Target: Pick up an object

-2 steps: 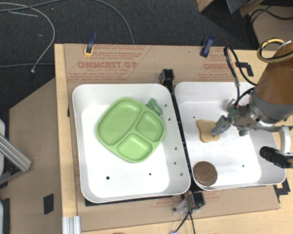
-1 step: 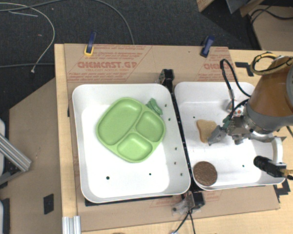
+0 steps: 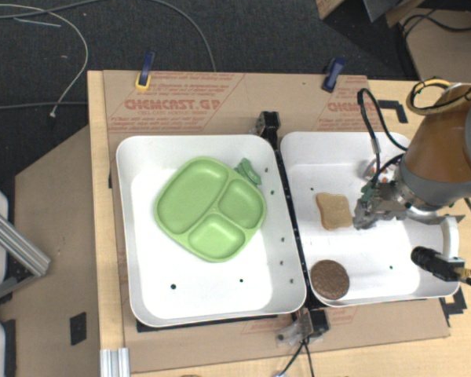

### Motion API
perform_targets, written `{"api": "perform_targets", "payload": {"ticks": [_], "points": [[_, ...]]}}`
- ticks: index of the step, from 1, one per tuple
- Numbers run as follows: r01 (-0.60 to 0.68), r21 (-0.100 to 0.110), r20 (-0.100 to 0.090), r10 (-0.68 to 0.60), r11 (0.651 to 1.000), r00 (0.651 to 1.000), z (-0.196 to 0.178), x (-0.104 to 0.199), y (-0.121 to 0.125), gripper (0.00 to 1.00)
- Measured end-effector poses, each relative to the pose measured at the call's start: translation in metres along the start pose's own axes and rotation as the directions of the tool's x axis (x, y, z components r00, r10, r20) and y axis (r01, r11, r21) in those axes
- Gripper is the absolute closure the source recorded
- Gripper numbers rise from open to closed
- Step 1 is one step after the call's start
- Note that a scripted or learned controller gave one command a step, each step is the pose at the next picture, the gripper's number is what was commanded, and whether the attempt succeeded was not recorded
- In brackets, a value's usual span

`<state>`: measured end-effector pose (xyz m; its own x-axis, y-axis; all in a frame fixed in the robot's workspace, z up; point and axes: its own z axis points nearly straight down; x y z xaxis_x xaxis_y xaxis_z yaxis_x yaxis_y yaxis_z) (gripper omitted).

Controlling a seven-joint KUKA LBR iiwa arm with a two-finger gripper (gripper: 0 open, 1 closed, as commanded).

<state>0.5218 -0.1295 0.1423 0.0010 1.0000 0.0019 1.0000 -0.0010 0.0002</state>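
Two shallow white bins are being carried side by side on a cardboard-covered table (image 3: 220, 93). In the left bin (image 3: 141, 273) a green divided plate (image 3: 210, 208) with three compartments is lying flat near the middle, and a small dark green piece (image 3: 249, 171) is touching its upper right edge; what that piece is cannot be told.

In the right bin (image 3: 314, 151) a tan, roughly square object (image 3: 333, 210), possibly a slice of bread or a sponge, is lying near the middle, and a round brown disc (image 3: 330, 279) is resting at the near left corner, well apart from it.

The grey arm (image 3: 443, 159), with its orange band, is being reached in from the right over the right bin. The tool (image 3: 366, 209) is being held low, just beside the right edge of the tan object; whether it is touching the object cannot be told. The state of the tool cannot be told, since it is dark and small here. Nothing is being seen gripped in it.

Two blue clamps (image 3: 146, 67) are being seen at the far edge of the table.
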Motion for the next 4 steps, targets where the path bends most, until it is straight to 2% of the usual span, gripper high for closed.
{"api": "perform_targets", "payload": {"ticks": [2,4], "points": [[0.002,-0.006,0.003,-0.002,1.000,1.000,-0.088,-0.002,0.005,1.00],[0.008,-0.002,-0.001,-0.009,1.000,1.000,-0.102,0.117,0.023,1.00]]}}
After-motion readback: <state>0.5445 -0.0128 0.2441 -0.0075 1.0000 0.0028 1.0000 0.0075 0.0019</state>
